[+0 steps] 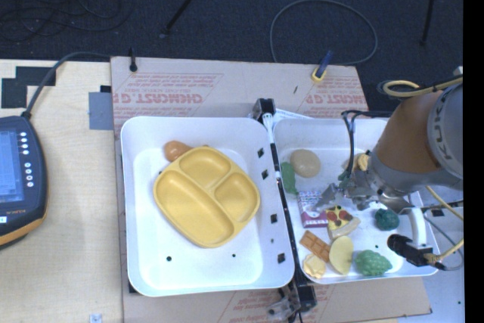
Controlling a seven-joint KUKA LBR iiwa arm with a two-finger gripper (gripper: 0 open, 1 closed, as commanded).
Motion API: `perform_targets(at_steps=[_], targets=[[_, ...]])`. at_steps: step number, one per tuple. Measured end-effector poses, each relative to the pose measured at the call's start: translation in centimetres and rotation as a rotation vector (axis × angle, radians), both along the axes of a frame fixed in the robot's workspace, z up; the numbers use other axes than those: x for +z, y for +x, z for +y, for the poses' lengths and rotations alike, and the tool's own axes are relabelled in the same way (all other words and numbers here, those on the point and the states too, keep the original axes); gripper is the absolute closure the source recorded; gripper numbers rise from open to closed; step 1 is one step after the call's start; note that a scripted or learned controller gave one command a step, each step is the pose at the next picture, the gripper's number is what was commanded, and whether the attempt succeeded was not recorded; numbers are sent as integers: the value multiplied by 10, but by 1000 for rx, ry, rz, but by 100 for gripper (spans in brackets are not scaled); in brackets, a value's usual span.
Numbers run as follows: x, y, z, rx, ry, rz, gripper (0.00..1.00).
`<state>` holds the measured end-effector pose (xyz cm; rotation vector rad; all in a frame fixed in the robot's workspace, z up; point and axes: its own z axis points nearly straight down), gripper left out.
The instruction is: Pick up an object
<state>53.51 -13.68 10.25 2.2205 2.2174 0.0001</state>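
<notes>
Cardboard-covered bench, two white bins: the left bin (144, 238) carries a yellow divided plate (206, 195), the right bin (333, 134) a scatter of toy food. Gripper (338, 197) hangs low at centre-right, beside the pizza slice (342, 221) and a red-and-white packet (311, 209). Finger opening? Cannot tell; nothing visibly held. Looks like the approach step; next comes a clean descent and closure.

Red print reading "CHEMCAST G.P.", upside down, on the brown cardboard sheet (174, 91) beyond the left bin, a partial "G.P" on its far right part, fainter red print near edge illegible
</notes>
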Motion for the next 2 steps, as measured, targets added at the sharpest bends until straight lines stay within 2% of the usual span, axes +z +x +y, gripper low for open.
perform_targets(at_steps=[1,2], targets=[[-13,45,39,4,0,1,0],[-11,-11,27,-2,2,-12,0]])
